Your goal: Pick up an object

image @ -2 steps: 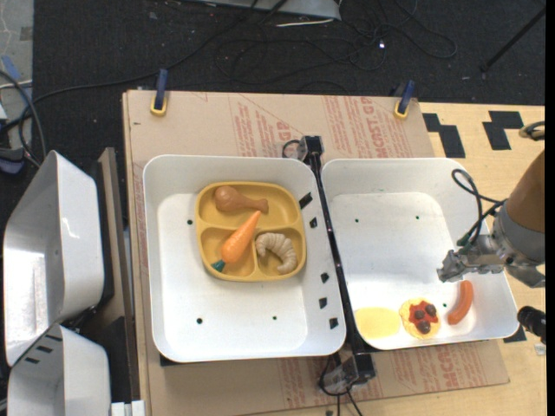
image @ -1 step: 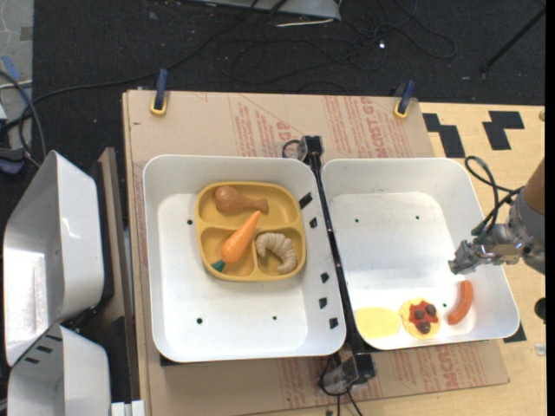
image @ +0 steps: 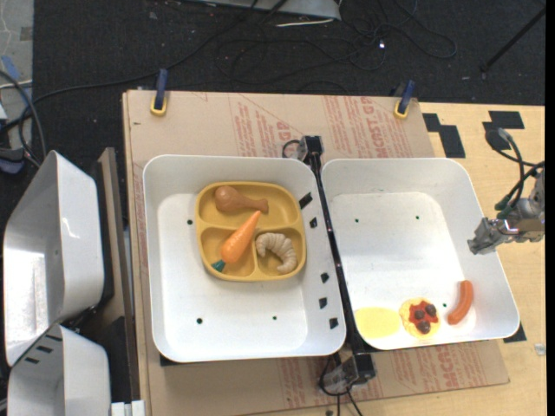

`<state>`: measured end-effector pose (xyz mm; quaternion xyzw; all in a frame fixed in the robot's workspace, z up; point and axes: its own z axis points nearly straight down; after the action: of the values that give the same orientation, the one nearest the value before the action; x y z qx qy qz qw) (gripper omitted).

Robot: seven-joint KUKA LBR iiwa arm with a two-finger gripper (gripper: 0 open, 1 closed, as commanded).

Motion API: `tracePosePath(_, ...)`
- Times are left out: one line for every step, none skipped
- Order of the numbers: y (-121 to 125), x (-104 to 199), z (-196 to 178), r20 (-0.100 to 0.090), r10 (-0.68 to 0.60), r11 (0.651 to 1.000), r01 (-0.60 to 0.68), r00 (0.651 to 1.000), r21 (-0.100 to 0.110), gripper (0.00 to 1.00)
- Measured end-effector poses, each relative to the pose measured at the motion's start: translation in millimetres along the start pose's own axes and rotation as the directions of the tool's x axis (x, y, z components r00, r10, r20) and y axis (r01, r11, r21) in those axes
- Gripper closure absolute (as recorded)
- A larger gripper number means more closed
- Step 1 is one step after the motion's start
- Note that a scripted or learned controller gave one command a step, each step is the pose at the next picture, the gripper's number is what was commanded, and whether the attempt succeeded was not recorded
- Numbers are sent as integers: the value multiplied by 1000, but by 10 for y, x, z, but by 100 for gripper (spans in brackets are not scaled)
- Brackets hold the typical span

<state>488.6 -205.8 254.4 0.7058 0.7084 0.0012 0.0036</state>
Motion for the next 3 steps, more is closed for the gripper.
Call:
tracePosePath(102, 588, 108, -5, -5, 1000, 5, 1000, 6, 100)
tracePosePath(247, 1223, 120, -5, -7, 1000, 7, 1000, 6, 100)
tracePosePath(312, 1833, 168, -6, -6, 1000, 6, 1000, 8, 100)
